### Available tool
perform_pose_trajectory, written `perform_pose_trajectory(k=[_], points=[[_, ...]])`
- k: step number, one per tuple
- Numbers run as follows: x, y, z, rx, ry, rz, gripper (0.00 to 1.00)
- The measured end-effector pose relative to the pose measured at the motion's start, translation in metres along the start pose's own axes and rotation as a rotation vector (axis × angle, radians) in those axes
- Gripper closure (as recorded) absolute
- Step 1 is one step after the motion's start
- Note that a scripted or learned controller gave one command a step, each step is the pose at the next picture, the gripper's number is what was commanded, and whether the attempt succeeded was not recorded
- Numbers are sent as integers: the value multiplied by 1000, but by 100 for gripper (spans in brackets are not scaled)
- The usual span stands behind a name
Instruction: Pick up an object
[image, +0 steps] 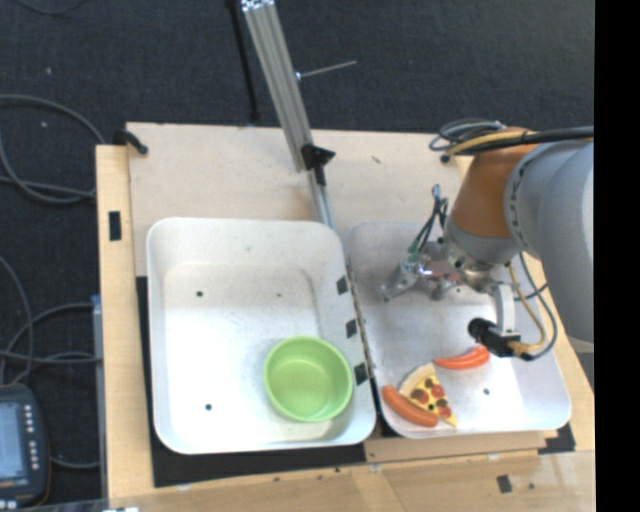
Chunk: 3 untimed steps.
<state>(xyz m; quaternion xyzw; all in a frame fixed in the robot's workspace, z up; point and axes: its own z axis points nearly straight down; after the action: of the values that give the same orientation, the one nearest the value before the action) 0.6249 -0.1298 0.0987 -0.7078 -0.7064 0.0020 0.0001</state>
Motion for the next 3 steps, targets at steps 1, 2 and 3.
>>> perform_pose_trajectory(k=[1,2,3], points=[[-1,2,-14,-7,1,4,100],[1,9,-77,-11,2,-5,100],[0,16,-123,-10,2,-5,100]])
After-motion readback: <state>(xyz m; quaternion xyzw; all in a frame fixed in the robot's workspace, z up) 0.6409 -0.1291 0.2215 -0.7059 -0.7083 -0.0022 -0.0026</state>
